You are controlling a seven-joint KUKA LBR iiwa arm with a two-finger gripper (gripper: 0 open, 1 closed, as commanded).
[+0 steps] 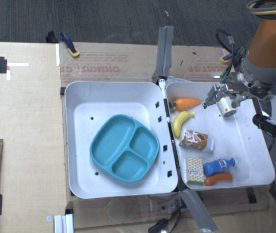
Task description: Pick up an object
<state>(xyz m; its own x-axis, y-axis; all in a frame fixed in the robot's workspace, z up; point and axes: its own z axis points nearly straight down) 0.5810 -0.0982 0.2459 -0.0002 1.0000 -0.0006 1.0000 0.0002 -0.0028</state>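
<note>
The right bin [254, 144] holds an orange carrot [186, 103], a yellow banana [181, 122], a brown and white carton [195, 140], a pale cracker packet [194, 170], a blue bottle [218, 166] and a red sausage [218, 179]. My gripper [219, 99] hangs over the bin's far part, to the right of the carrot and apart from it. I see nothing between its fingers.
The left bin [77, 130] holds a blue three-part plate [124, 148]. A grey divider post [164, 50] rises between the bins at the back. Cardboard [109, 62] lies behind the bins, with clamps at its corners.
</note>
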